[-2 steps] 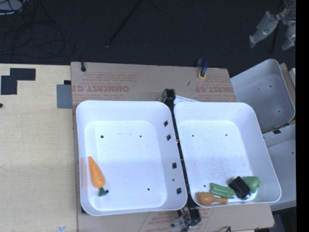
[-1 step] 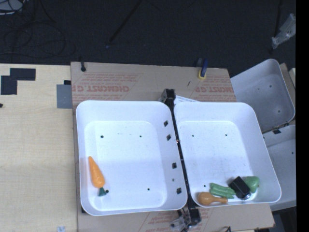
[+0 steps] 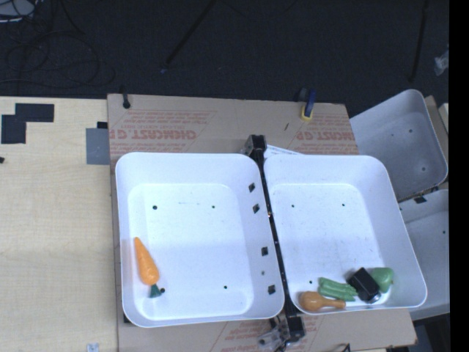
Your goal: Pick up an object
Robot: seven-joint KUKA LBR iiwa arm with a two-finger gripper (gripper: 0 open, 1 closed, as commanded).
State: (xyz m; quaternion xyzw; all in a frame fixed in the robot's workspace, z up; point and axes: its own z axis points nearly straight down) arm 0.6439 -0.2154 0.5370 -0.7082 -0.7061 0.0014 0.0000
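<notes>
The carrot [image 3: 146, 262] lies alone near the left bin's [image 3: 183, 169] front-left corner, well apart from other items, and suits a clean approach from above. The gripper's state cannot be determined.

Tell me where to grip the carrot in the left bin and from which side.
Grip the carrot across its thick orange middle, coming straight down from above. It lies flat and alone near the left bin's left wall, long axis roughly parallel to the wall, so close the fingers across its narrow width.
</notes>
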